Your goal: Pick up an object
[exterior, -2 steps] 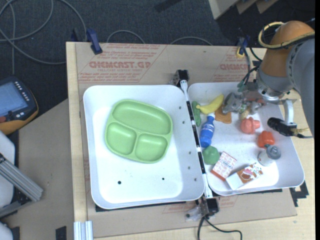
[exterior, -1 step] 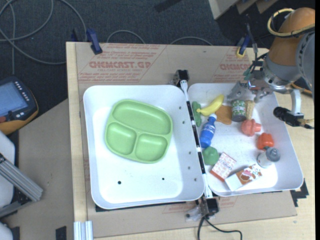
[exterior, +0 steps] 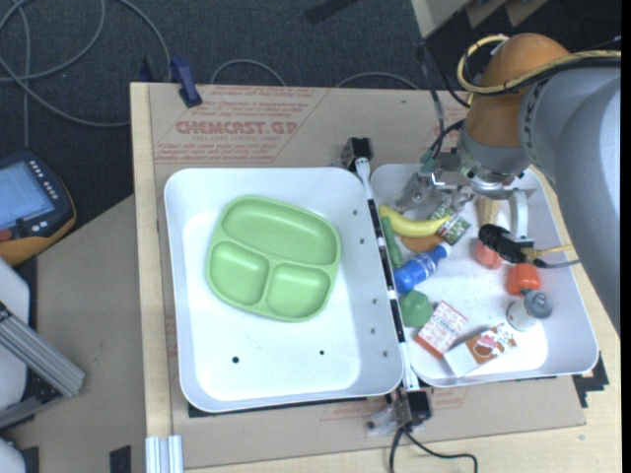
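Observation:
In the right bin (exterior: 562,348) lie a yellow banana (exterior: 414,225), a blue bottle (exterior: 419,267), a green lump (exterior: 416,308), a red and white packet (exterior: 441,326), a second packet (exterior: 488,345), an orange piece (exterior: 524,277), a salmon piece (exterior: 487,255) and a grey knob (exterior: 535,305). My gripper (exterior: 437,191) hangs low at the back of this bin, just above and behind the banana, beside a small green-labelled packet (exterior: 455,229). The wrist hides the bin's far corner. I see nothing held.
The left bin (exterior: 197,353) holds a green divided plate (exterior: 273,257) set towards its back. The two bins meet along a ridge (exterior: 386,284) with a black clip at each end. Cardboard lies under both bins, and cables and a handheld pendant (exterior: 25,205) lie to the left.

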Controlling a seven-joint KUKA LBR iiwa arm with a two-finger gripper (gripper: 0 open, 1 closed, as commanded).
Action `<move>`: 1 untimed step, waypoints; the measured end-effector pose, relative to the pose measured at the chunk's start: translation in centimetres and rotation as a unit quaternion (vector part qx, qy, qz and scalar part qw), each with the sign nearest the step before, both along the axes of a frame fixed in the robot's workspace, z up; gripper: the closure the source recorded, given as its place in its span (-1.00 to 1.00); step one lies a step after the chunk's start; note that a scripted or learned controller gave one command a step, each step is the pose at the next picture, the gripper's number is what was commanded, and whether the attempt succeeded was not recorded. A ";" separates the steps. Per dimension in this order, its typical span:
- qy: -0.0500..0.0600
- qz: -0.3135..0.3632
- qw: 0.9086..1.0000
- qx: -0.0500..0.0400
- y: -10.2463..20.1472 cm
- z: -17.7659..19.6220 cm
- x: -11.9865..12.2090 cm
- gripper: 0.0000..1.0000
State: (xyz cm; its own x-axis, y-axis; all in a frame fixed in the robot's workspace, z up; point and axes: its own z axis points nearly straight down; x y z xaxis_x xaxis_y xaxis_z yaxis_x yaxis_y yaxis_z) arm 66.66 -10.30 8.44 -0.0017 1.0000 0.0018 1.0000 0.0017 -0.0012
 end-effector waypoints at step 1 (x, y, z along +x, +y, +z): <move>-0.002 -0.002 1.000 -0.003 -9.1 5.2 -0.2 -1.00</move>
State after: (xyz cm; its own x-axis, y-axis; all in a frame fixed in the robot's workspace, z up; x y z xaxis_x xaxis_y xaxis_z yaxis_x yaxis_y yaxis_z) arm 66.41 -19.36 13.62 0.0013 1.0000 -0.0040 1.0000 -0.0013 0.0038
